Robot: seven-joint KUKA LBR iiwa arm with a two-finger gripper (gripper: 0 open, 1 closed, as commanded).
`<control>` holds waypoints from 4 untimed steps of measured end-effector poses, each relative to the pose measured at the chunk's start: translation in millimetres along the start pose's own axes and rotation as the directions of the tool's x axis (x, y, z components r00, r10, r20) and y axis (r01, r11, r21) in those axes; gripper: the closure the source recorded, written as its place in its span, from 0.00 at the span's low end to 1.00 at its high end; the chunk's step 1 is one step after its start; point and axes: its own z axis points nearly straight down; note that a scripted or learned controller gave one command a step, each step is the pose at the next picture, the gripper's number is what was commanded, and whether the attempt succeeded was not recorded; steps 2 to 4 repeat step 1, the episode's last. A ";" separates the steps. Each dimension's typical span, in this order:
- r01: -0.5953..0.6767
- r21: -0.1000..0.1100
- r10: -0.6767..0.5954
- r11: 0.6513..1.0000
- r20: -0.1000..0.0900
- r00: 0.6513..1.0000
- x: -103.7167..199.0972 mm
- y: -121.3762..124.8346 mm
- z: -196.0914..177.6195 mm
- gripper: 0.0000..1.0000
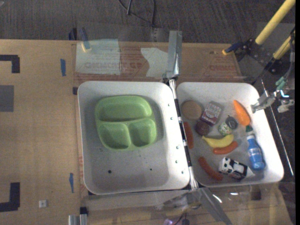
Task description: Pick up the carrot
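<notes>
We judge the task barely begun: the carrot (241,112) lies untouched in the right bin (274,146), upper right part of the frame, tilted, green tip toward lower right. Nothing's lifted yet; approach, grasp and lift all remain, as far as we can see.

The pincer (265,101) sits at the right edge of frame, just above the bin's upper right corner, near the carrot but apart from it. Can't tell its state — too small and blurred — and we see nothing in it.

Containers: left bin (89,163) holds a green divided plate (125,122) w/ three compartments, nothing in them. Right bin is crowded: a round brown disc, maybe a cookie (191,109), a small pink-white packet (212,112), a banana (218,141), several red sausages (210,168), a blue bottle (255,153) and a black-and-white carton (233,167). A small round can-like item (231,124) sits just beside the carrot, so we'd expect a tight grasp there. Both bins rest on the counter (37,125).
</notes>
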 end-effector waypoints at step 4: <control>0.158 -0.001 -0.158 0.987 0.000 0.987 -9.8 83.2 104.3 0.00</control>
